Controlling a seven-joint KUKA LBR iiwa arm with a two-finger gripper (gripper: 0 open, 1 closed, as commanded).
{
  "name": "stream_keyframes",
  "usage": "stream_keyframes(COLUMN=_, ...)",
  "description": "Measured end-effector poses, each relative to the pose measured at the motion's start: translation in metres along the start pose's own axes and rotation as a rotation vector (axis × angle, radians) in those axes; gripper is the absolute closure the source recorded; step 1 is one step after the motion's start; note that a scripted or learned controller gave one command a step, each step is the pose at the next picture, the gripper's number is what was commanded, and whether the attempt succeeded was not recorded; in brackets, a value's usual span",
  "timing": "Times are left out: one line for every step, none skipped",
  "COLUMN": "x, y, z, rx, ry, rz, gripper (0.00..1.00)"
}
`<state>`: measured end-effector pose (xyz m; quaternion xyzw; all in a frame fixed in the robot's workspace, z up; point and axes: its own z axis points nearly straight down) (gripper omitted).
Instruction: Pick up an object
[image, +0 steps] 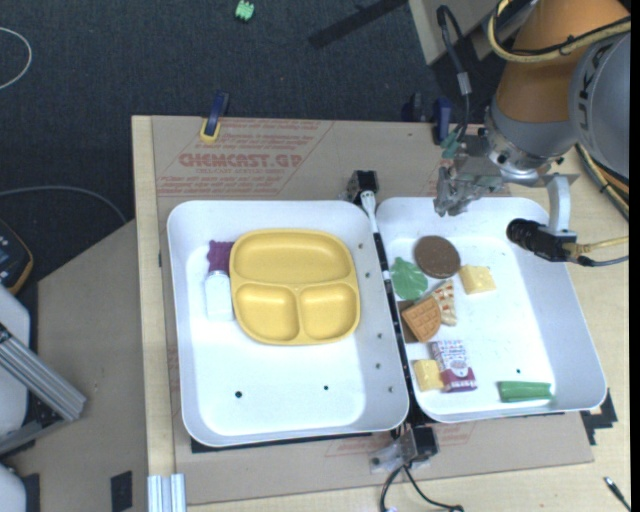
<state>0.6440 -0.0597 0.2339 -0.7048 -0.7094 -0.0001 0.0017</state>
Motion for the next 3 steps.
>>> stream_keyframes(x=0.044, y=-0.021, z=0.009, rx=0.002, ry=0.0, rz=0.002, gripper=1.0)
stream_keyframes(x=0.092, y=-0.029, z=0.018, rx=0.001, ry=-0.001, rz=0.002, gripper=1.0)
stream_keyframes(x=0.099, y=-0.029, z=0.019, rx=-0.001, ry=-0.002, rz=0.005, gripper=1.0)
